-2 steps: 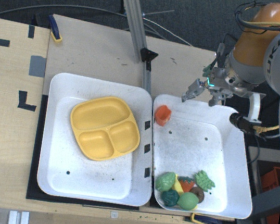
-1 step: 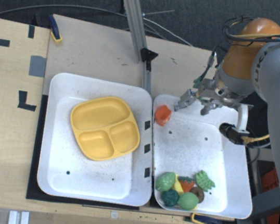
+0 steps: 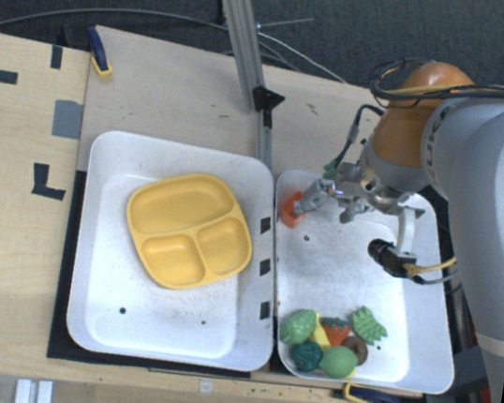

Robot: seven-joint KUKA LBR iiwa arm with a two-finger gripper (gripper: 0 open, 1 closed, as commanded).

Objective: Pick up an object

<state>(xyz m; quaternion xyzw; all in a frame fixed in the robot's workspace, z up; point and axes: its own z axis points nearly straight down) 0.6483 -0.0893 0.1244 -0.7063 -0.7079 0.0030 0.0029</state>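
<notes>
From my seat I see the claw point(image 3: 314, 199) low over the far left corner of the right bin point(image 3: 408, 296), its grey fingers pointing left toward the wall shared with the left bin point(image 3: 107, 220). An orange piece point(image 3: 290, 211) sits right at the fingertips, touching or nearly so, against that wall; I cannot tell whether the fingers are closed on it or merely beside it, nor how wide they stand. Nearest me, well apart from the claw and toward the bin's near edge, lies the toy pile point(image 3: 330, 339): a light green lumpy piece, a dark teal one, a round green one, a leafy green piece point(image 3: 368, 323) and bits of red, yellow and brown, all crowded into the near left corner and touching one another. Between pile and claw the white, speckled bin floor is bare, giving open room on the claw's near side. To the claw's left, across the wall, a smooth yellow plate point(image 3: 191, 230) with three compartments rests tilted in the left bin. Beyond the claw, a grey metal post point(image 3: 245, 38) rises from the tan bench point(image 3: 5, 204).
</notes>
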